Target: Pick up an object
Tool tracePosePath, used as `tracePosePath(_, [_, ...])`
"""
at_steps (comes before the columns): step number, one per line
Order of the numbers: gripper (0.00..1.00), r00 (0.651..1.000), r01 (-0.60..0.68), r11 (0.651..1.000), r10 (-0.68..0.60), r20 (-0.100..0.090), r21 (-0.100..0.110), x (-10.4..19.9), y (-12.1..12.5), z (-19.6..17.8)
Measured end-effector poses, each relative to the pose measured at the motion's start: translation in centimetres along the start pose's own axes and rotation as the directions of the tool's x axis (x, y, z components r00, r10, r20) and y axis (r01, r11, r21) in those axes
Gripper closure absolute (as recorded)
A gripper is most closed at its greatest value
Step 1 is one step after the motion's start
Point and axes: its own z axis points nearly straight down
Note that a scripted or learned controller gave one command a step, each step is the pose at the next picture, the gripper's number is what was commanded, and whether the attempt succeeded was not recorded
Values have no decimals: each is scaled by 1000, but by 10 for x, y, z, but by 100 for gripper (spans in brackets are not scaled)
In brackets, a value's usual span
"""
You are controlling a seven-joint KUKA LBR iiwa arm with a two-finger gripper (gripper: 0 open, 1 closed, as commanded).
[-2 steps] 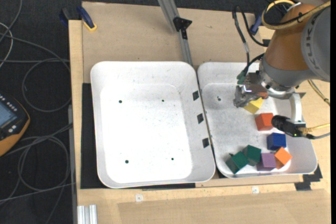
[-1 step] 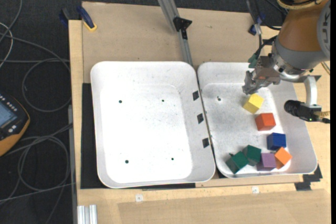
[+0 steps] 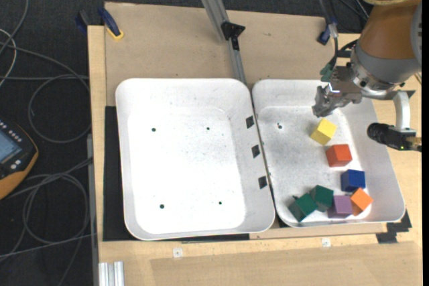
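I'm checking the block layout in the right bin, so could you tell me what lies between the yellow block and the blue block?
In the camera view, the red block lies between the yellow block and the blue block.

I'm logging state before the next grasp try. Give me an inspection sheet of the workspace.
Surface: wooden bench bearing left bin and right bin, side by side.
Job's things: all in the right bin: yellow block, red block, blue block, orange block, purple block, two green blocks.
Clutter: nothing seen.
Grippers: gripper just above the yellow block; nothing visibly held.
Cables: black cables on the floor at left.
Surroundings: dark carpet, blue clamps on the bench edge.
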Motion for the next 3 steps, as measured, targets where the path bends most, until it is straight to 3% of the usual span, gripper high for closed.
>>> tracePosePath(3, [100, 1000, 4, 1000, -4, -2, 3, 153, 14, 12])
